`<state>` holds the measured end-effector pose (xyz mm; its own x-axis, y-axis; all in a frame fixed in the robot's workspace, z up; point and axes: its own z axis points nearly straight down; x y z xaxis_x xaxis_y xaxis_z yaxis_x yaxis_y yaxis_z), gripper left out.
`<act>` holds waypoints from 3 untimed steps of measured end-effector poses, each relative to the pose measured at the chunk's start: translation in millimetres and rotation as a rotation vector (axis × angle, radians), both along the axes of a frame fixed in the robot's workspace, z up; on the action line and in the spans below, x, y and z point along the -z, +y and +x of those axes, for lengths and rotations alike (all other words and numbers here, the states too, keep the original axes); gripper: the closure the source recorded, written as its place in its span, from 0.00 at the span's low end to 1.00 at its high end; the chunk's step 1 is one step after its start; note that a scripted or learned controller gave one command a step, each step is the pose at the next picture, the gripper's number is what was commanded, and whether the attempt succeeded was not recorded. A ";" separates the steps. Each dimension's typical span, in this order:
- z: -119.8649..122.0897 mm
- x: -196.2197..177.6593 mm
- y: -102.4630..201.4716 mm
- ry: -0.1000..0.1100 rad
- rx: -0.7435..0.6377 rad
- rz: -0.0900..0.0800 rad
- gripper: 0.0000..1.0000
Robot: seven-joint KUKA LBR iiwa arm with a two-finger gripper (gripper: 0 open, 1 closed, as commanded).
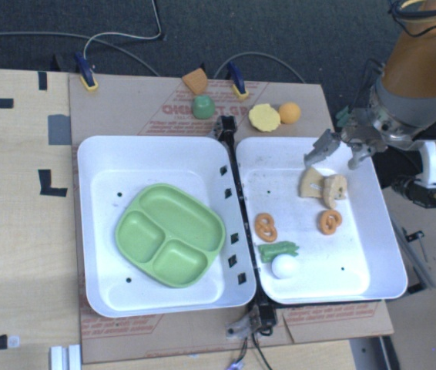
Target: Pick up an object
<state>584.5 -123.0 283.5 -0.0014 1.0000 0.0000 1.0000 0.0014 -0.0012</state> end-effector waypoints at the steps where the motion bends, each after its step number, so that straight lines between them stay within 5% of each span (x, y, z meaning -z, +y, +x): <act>1: -15.9 77.0 -45.3 0.003 0.002 0.000 0.00; 2: -27.2 196.6 -80.9 -0.004 0.001 -0.001 0.00; 3: -26.4 185.9 -82.3 -0.008 0.001 -0.006 1.00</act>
<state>558.1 -205.2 97.6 -0.0004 1.0000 -0.0057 1.0000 0.0004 0.0066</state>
